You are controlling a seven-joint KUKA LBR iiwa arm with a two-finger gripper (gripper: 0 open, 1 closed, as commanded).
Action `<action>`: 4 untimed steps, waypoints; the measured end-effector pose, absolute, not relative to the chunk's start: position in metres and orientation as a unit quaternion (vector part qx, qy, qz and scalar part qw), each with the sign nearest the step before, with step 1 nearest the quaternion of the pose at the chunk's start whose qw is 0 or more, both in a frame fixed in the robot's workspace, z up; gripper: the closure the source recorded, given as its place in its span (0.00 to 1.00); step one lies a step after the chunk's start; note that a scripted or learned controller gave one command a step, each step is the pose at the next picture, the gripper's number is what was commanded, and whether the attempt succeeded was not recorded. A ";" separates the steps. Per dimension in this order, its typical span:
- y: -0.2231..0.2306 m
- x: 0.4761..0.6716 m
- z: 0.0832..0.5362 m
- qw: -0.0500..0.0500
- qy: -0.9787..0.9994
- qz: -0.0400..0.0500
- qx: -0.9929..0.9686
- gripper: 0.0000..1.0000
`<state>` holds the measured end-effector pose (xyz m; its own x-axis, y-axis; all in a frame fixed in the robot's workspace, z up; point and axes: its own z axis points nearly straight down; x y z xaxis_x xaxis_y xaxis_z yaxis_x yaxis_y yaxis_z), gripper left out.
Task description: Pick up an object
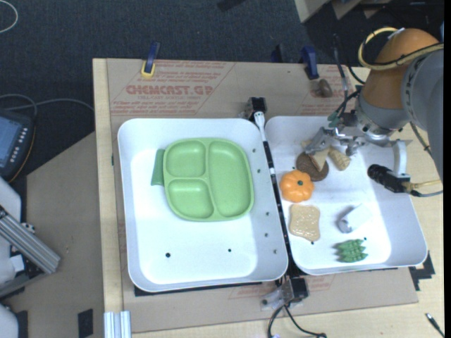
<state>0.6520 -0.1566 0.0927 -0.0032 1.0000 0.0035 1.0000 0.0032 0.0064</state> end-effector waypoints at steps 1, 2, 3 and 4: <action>-0.158 0.657 0.109 0.009 0.708 0.008 0.706 1.00; -0.155 0.659 0.153 0.003 0.707 0.002 0.707 1.00; -0.157 0.660 0.198 0.004 0.707 0.002 0.707 1.00; -0.157 0.662 0.228 0.003 0.707 0.002 0.707 1.00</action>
